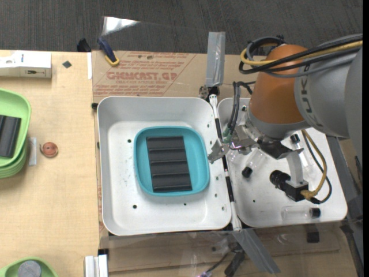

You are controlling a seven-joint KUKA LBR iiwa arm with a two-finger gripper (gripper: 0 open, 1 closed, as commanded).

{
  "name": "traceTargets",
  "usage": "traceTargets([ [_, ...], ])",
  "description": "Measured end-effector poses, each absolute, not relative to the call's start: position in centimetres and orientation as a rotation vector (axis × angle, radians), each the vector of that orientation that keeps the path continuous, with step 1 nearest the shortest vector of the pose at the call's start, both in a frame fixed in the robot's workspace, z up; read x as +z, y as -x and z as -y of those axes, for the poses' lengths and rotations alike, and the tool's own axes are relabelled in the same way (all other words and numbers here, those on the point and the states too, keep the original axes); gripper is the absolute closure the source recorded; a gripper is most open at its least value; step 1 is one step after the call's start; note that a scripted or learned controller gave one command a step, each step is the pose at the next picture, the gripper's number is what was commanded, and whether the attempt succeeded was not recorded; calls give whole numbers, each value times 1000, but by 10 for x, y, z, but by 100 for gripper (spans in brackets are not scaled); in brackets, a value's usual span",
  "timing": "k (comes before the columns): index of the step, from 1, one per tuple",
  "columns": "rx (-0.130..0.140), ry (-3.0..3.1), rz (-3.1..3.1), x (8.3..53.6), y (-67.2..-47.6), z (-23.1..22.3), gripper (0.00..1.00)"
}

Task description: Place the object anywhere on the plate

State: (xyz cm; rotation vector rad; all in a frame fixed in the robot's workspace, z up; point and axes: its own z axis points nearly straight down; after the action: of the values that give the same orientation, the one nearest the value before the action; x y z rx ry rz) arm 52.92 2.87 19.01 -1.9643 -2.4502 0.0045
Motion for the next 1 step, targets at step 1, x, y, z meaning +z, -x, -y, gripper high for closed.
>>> traceTargets([
  [1,6,2003,2419,222,-532,-78,0],
])
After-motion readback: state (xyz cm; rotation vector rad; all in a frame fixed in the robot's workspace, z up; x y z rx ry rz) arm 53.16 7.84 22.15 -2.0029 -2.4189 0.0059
